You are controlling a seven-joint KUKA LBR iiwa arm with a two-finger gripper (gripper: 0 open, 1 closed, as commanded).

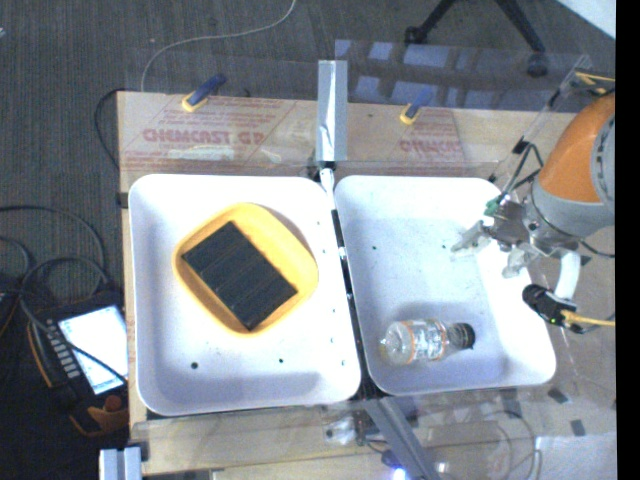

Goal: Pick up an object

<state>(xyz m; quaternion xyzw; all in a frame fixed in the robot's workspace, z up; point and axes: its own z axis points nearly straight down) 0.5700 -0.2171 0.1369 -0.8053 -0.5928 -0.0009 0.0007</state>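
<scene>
Two bins sit side by side on the counter. In the left bin lies a dish, roughly at the middle, with a flat pad resting inside it. In the right bin a bottle lies on its side near the front wall, its cap pointing right. The hand hangs over that bin's right edge, behind the bottle and well apart from it.

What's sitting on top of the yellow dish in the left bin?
A dark, ribbed rectangular slab lies flat on the yellow dish, turned at an angle and covering most of its middle. The dish's rim shows all around it; whatever lies beneath the slab is hidden.
</scene>
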